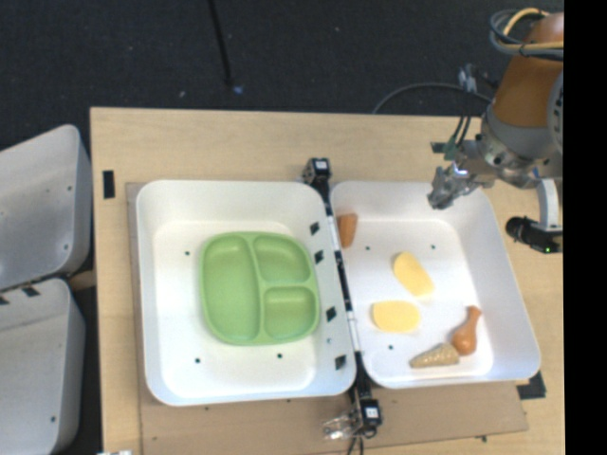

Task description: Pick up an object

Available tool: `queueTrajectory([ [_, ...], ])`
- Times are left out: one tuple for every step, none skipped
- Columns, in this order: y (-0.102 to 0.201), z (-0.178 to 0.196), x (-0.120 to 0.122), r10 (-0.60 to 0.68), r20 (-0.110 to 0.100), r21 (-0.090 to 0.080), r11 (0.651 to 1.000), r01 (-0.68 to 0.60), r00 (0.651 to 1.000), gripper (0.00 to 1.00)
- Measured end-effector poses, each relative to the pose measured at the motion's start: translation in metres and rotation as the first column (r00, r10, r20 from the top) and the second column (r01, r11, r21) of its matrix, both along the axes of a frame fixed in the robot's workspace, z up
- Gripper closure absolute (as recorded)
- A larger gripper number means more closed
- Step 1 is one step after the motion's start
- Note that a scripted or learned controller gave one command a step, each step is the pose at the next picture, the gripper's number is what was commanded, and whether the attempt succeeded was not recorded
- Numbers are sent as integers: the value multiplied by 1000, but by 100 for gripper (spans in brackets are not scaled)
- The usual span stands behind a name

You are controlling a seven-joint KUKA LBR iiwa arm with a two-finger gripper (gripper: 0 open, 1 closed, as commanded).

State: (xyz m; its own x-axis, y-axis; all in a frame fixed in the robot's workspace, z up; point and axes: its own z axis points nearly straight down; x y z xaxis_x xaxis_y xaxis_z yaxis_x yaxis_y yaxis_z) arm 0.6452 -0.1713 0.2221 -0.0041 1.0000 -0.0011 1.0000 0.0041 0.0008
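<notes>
Objects lying left of and nearer the camera than the end effector [444,195], all well apart from it. Left to right: one green divided plate [258,286] in the left bin [152,254]; one orange piece [348,227] by the divider; two yellow pieces [413,273] [395,316], the upper one closest; one cone [434,355]; one drumstick [467,330], long axis tilted. Right bin [503,282] corner beneath.
</notes>
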Motion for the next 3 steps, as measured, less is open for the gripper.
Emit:
queueTrajectory([
  [56, 11, 2, 2, 0, 2, 1000, -2, 1000, 100],
  [107, 24, -6, 2, -1, 3, 1000, -2, 1000, 100],
  [161, 33, -14, 3, -3, 3, 1000, -3, 1000, 100],
])
